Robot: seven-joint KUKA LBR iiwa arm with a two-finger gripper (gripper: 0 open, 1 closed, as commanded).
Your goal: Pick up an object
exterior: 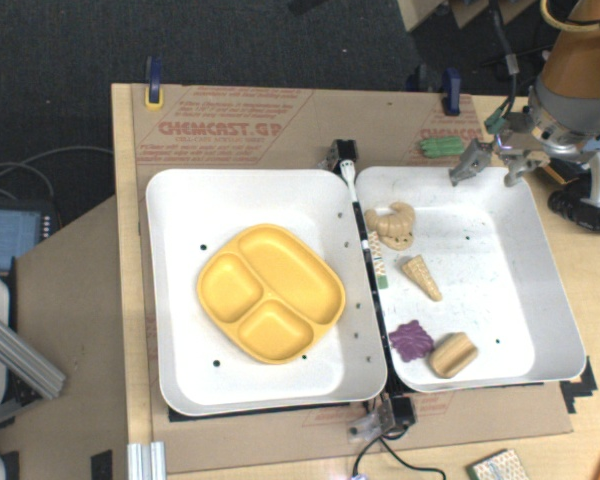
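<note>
A cone (421,276), a tan toy (393,224), a purple piece (411,340) and a bread roll (452,354) lie in the right bin (500,268) (near its left side). The gripper (495,163) hovers over that bin's far edge, fingers (466,165) spread, holding nothing. A yellow tray (270,292) sits in the left bin (180,218).

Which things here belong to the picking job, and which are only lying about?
For the job:
- gripper, over the right bin's top edge
- tan toy
- cone
- purple piece
- tan block

Lying about:
- yellow tray in the left bin
- green thing outside the bins
</note>
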